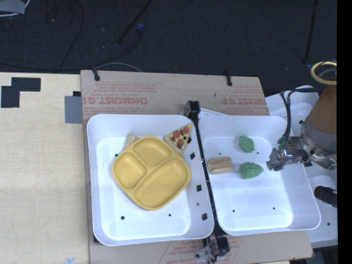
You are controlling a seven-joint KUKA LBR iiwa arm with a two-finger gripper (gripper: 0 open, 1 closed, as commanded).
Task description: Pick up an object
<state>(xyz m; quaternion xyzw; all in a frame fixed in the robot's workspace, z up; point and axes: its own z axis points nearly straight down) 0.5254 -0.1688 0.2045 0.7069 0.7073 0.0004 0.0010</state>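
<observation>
Camera view: my gripper (276, 161) sits over the right bin (300, 213), near its right wall. It carries nothing. Nearest candidate, green piece (251, 170), lies just beside it on the bin floor. Pick not done; descent, grasp and lift remain.

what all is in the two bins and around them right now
left bin: 1, white, left half of bench
right bin: 1, white, right half of bench
divided plate: 1, yellow, left bin
pizza slice toy: 1, yellow with red spots, left bin, at plate's upper right
bread-like block: 1, tan, right bin, near divider
leafy pieces: 2, green, right bin
arm: 1, grey with orange band, right
end effector: 1, dark, over right bin's right edge
</observation>
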